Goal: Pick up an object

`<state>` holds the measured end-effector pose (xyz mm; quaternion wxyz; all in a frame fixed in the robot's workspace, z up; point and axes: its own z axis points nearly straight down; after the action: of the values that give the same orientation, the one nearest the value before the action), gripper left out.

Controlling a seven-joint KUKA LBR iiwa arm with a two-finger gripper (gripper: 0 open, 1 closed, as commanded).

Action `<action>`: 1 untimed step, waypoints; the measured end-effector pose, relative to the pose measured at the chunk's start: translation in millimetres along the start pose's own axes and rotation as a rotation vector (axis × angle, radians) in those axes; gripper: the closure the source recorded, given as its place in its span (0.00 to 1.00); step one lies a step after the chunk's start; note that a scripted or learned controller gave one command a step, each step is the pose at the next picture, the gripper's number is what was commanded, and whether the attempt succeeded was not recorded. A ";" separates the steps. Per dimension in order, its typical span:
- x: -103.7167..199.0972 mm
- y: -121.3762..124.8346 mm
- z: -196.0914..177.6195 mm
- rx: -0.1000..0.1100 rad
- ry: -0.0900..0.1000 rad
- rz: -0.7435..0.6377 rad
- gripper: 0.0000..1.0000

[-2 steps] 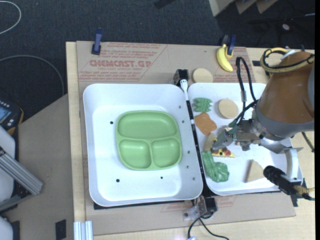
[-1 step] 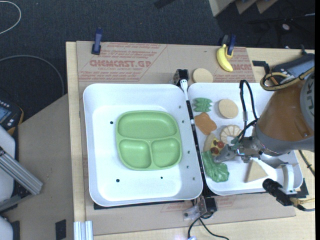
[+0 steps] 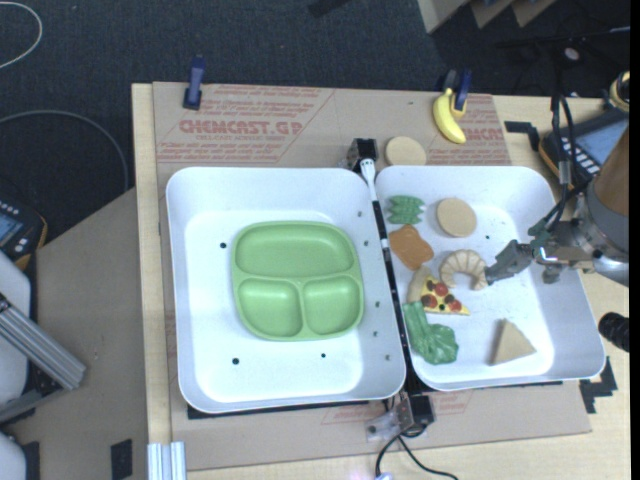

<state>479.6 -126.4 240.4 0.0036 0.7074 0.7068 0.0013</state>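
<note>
Grey tool (image 3: pixel 497 265) beside croissant (image 3: pixel 463 265), finger state unclear, pizza slice (image 3: pixel 441 297), round cracker (image 3: pixel 456 217), green leaves (image 3: pixel 431 336) nearby

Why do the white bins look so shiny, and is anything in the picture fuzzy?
In the camera view, bright light from above washes out the left bin and right bin; the green tray shows soft glare; the tool looks slightly blurred and casts only a faint shadow; the dark floor stays dim.

The grey arm (image 3: pixel 610 208) reaches in from the right, wrist low.
</note>
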 end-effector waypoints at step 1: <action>39.4 2.5 -201.9 -0.012 0.001 -0.007 0.00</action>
<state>480.7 -86.3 442.2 0.0076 0.7050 0.7091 0.0060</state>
